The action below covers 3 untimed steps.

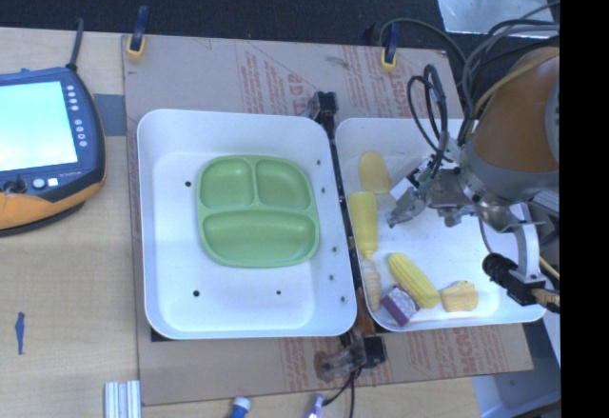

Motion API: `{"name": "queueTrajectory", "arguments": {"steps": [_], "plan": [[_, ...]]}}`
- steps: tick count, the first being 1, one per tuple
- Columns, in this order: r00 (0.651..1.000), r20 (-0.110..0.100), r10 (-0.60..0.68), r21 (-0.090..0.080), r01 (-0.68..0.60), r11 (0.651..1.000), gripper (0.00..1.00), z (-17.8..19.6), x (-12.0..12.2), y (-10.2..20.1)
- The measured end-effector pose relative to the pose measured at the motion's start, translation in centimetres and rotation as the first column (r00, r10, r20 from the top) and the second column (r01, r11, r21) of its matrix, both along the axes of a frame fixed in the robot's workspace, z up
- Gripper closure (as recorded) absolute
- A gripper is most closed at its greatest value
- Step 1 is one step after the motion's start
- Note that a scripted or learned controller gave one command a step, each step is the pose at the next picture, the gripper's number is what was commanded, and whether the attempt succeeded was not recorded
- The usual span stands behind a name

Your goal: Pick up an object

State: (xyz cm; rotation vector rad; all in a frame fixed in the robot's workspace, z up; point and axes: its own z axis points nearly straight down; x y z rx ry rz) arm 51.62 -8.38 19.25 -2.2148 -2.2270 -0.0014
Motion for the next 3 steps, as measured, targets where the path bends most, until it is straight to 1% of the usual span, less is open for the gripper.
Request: {"name": "queueTrajectory", "arguments": {"steps": [1, 2, 3], "plan": [[1.0, -0.003, 0.0, -0.002, 0.0, 1.0, 0.0, -3.7, -1.9, -1.4], [1.0, -0.003, 0.001, -0.002, -0.001, 1.0, 0.0, -10.1, -4.0, -0.9], [1.0, -0.002, 0.006, -0.003, -0.006, 1.0, 1.0, -9.1, -3.9, -1.0]]}}
